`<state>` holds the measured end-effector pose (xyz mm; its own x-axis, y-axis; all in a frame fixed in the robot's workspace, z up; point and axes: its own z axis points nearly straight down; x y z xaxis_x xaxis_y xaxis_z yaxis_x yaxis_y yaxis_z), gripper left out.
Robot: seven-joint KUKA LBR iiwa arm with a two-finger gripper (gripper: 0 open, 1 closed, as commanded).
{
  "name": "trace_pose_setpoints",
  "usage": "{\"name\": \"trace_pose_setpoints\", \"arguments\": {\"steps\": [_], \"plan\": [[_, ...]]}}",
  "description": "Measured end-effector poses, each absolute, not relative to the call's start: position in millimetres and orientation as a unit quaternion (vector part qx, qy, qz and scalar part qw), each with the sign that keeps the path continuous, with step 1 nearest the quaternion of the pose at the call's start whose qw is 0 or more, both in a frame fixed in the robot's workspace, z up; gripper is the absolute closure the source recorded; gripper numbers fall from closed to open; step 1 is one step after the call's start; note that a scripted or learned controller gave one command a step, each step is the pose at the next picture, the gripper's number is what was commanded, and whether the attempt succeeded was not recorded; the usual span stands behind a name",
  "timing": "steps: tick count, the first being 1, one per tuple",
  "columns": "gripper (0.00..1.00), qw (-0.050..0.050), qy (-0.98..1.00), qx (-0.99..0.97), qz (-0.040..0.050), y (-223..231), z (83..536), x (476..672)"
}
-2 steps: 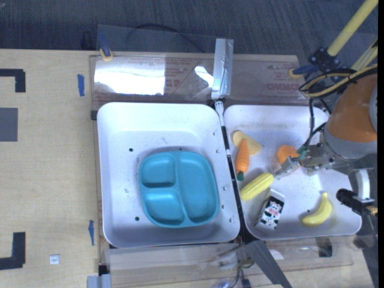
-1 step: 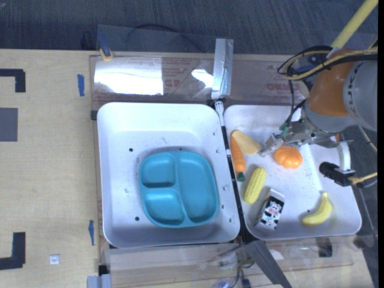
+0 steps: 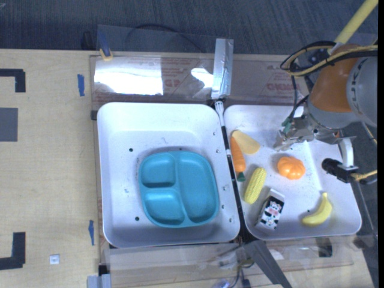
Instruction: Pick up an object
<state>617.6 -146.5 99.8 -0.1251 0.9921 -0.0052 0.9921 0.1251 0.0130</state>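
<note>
Right bin (image 3: pixel 351 224): carrot (image 3: pixel 238 156), corn cob (image 3: pixel 255 183), orange (image 3: pixel 291 167), banana (image 3: pixel 318 211), milk carton (image 3: pixel 271 211)

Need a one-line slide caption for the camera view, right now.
KUKA arm's gripper above the right bin, near the orange, corn and banana; blue tray in the left bin.

I have one fixed camera above the bench (image 3: pixel 42 161), looking down at a slant from moderate height. It takes in both white bins whole: the left bin (image 3: pixel 120 131) sits mid-frame, the right bin (image 3: pixel 345 218) toward the right edge. The bench's far edge runs along the top, dark floor (image 3: pixel 180 5) beyond.
</note>
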Motion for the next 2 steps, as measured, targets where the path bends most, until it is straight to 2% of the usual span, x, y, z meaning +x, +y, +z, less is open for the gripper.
{"name": "trace_pose_setpoints", "arguments": {"steps": [1,2], "plan": [[0.0,0.005,0.75,0.662,0.0028,-147,99,617.1],[0.0,0.002,0.767,0.641,0.0002,-179,87,550.7]]}}
